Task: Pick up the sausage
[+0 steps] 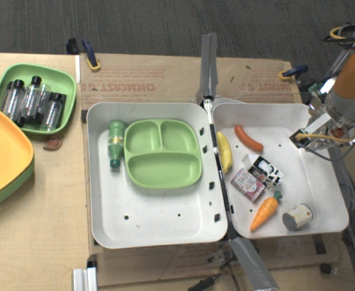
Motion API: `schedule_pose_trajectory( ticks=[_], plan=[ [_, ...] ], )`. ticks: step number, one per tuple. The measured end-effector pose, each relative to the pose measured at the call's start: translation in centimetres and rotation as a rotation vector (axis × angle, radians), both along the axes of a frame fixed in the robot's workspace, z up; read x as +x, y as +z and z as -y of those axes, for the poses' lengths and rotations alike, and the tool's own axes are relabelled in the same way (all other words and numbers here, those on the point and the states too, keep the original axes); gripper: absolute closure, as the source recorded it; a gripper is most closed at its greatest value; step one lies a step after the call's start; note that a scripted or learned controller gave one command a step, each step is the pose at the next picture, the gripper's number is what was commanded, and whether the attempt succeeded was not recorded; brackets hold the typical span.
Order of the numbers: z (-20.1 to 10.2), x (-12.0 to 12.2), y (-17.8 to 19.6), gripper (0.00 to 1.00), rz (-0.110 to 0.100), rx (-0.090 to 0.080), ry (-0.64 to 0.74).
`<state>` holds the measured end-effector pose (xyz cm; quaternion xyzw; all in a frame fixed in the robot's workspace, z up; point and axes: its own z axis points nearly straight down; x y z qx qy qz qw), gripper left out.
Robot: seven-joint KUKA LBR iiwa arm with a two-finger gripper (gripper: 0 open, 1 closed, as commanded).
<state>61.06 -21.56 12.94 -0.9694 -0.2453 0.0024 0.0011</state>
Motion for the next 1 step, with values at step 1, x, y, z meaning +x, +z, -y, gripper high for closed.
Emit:
schedule_pose_trajectory(
  ticks=[1],
  plan=[
    [0.64, 0.5, 0.06, 1.0, 0.001, -0.002, -0.218]
  ],
)
